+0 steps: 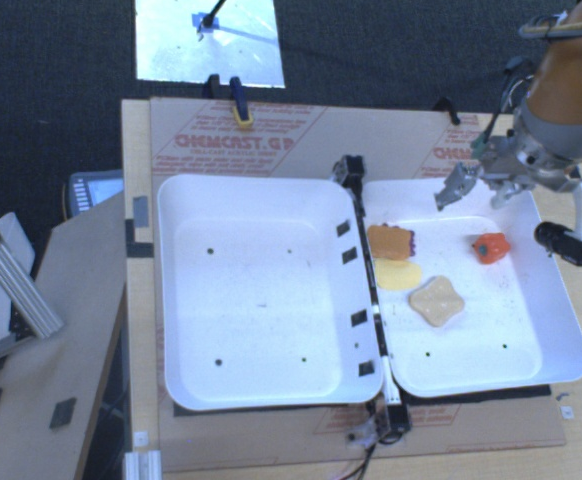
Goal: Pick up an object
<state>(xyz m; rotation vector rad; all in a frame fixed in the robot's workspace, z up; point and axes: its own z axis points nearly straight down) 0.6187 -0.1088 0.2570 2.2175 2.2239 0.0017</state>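
In the right-hand white plastic bin (561, 353), a pale beige cushion-shaped piece (436, 301) lies nearest, a flat yellow piece (399, 275) beside it, an orange block with a purple edge (391, 241) just beyond. A small red-orange object (490, 248) sits apart, closest to the two-finger gripper (478, 189), which hangs above the bin's far side, fingers spread and holding nothing. A clean pick likely means centring over that isolated red piece before descending.
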